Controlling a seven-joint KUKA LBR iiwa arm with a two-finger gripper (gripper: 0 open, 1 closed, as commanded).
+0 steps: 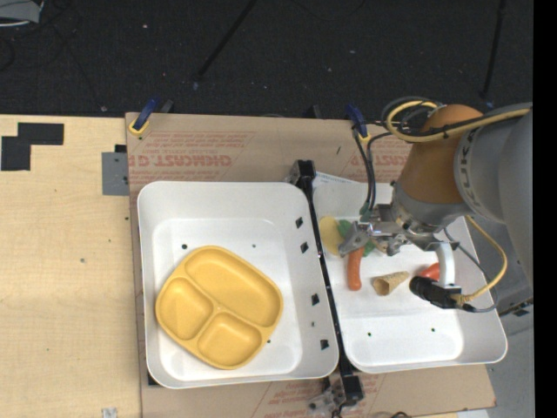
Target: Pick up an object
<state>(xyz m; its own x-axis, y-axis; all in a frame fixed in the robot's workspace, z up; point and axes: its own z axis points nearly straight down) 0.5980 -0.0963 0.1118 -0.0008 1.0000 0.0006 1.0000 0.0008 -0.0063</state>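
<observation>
Reaching in from the right, the grey arm (pixel 487 159) with its orange band (pixel 435 168) hangs over the right bin (pixel 418 347). The pincer (pixel 376 233) sits low over the bin's upper left area, above a small cluster of items. Can't tell whether it is open or shut; the metal parts blur together against the clutter below, and nothing is clearly seen between them.

Right bin contents:
- red-orange sausage-shaped piece (pixel 354 270), lying roughly upright in the frame, just below-left of the pincer
- tan cone (pixel 389 281), lying on its side, just right of the sausage piece, apart from it
- yellow item (pixel 329 231) near the bin's left wall, next to the pincer
- green bit (pixel 346 230) right beside the yellow item, partly under the pincer
- small red piece (pixel 430 273) at the right, beside a black part (pixel 435 291) on the arm's cable

Left bin (pixel 165 207): a yellow divided plate (pixel 218 306) with three compartments, lying flat in the lower left part.

Both bins sit side by side on brown cardboard (pixel 226 146) on the bench (pixel 61 277), with a black divider strip (pixel 318 268) between them. Blue clamps (pixel 355 120) hold the cardboard's far edge.

All candidate items lie on the bin floor; none looks lifted.
</observation>
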